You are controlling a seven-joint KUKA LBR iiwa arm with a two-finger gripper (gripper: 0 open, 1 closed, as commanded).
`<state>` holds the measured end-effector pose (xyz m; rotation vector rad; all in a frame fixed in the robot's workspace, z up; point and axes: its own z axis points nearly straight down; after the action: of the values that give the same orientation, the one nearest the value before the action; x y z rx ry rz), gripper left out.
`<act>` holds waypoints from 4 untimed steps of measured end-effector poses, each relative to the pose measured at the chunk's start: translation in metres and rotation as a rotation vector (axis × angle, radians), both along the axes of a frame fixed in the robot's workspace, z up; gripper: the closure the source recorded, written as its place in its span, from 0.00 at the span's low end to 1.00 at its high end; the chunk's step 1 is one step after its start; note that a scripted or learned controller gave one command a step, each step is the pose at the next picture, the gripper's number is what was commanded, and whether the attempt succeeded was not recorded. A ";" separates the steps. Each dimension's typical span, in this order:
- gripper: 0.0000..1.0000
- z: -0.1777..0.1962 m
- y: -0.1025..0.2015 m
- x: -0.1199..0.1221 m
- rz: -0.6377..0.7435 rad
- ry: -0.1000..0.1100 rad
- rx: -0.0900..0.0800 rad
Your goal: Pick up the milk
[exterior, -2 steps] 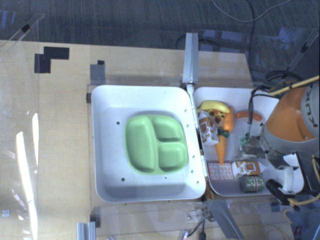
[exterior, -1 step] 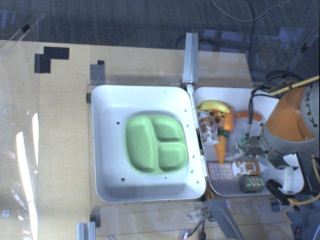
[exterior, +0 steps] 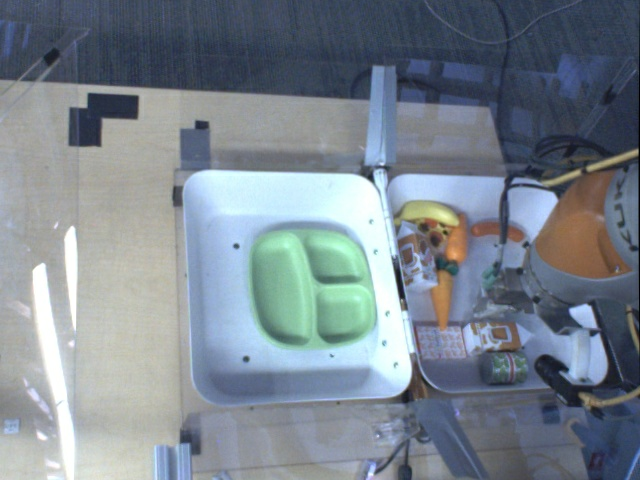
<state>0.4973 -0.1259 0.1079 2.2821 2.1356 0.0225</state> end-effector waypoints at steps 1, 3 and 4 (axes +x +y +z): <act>0.00 0.000 0.000 0.000 -0.001 0.000 0.000; 0.00 -0.019 0.031 0.009 0.050 0.007 -0.002; 0.00 -0.018 -0.057 -0.003 0.100 0.007 0.006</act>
<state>0.4946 -0.1833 0.0903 2.1799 2.2535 0.0231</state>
